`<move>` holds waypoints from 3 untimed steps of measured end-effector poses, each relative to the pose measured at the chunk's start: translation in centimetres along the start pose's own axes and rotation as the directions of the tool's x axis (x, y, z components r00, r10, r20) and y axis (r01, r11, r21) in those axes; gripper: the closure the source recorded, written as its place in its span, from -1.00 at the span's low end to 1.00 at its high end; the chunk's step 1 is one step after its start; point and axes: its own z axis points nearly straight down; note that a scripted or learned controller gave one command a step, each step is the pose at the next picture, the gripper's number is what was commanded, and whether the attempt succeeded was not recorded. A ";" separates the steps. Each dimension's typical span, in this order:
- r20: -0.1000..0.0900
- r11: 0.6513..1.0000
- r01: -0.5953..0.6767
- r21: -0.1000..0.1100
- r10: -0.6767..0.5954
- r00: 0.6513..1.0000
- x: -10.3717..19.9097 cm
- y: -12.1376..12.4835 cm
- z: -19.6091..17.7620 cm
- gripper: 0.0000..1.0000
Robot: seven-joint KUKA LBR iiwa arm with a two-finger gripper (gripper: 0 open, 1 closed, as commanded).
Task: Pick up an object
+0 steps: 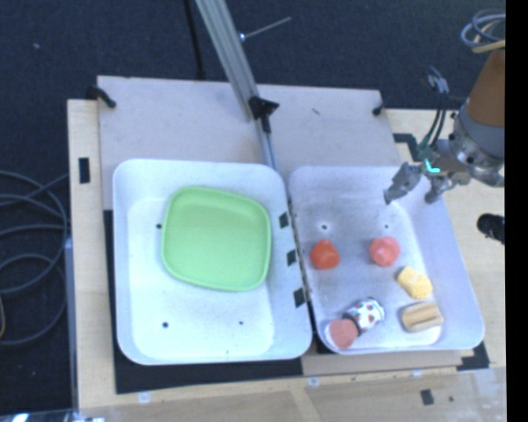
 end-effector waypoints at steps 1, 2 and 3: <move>0.000 1.000 0.000 0.000 0.000 1.000 0.0 0.0 0.0 -1.00; 0.001 1.000 -0.001 0.004 0.001 1.000 -0.6 0.4 4.5 -1.00; 0.000 1.000 -0.001 0.004 0.001 1.000 -1.4 -0.4 9.5 -1.00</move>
